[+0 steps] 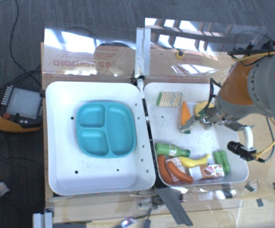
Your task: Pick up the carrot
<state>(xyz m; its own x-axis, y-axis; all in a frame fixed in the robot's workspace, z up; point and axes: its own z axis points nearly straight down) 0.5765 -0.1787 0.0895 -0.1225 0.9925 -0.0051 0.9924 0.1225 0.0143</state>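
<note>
The carrot is orange with a green stub at its lower end. It lies in the upper middle of the right bin, pointing up and down. My gripper hangs low over the bin just right of the carrot, and its tip reaches the carrot's green end. The arm comes in from the right, with the orange band above the wrist. The carrot rests on the bin floor.
A yellow-green textured block lies up-left of the carrot, and a yellow item lies to the right by the wrist. Along the bin's front are a green bottle, red sausages, a banana and a green vegetable. The left bin holds a teal divided plate.
</note>
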